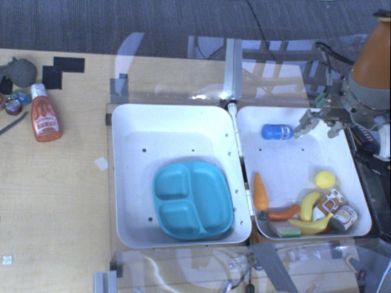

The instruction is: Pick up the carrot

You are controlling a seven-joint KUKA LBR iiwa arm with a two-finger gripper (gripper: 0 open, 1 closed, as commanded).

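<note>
While the carrot [261,191] lies against the right bin's [360,185] left wall, the gripper [319,123] hovers far-side, fingers seemingly spread, empty.

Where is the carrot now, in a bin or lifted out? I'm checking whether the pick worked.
In a bin. The carrot lies flat in the right bin by its left wall; the gripper is apart from it.

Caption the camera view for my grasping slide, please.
Open gripper poised over the right bin near a blue can; the carrot lies untouched by the bin's left wall.
</note>
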